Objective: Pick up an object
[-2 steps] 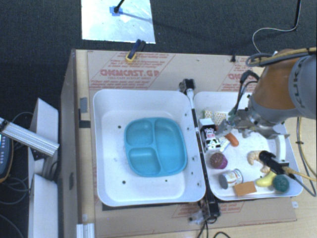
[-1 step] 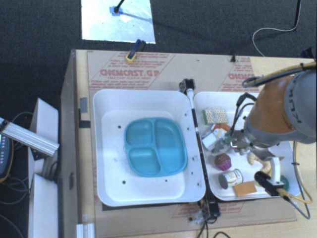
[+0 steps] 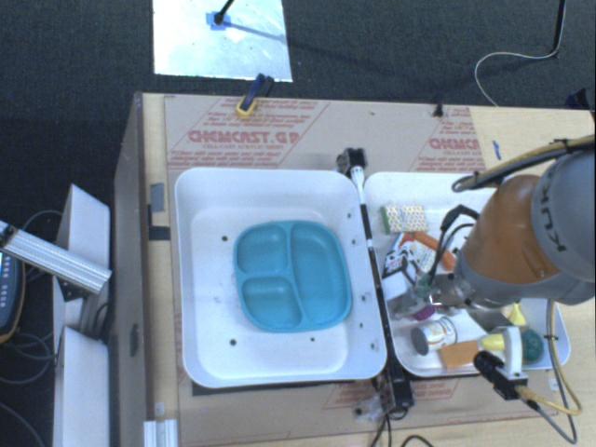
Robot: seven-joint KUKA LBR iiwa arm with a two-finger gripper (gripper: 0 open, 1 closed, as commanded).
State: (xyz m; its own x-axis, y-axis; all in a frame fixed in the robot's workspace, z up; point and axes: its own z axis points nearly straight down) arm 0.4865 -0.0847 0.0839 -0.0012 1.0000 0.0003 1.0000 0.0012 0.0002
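We saw an orange block [image 3: 458, 355] and grey cylinder [image 3: 430, 334] nearest in the right bin [image 3: 410, 361], the gripper [image 3: 421, 291] low among the clutter at their twelve o'clock, its grip unclear, a patterned box [image 3: 405, 218] farther back, a blue tray [image 3: 291, 276] in the left bin [image 3: 209, 250] at nine o'clock.

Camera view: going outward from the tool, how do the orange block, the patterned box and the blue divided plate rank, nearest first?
The tool is low in the right bin.
1. Orange block, just below-right of it, at the bin's near edge.
2. Patterned box, toward the same bin's far end.
3. Blue divided plate, across the divider in the left bin.
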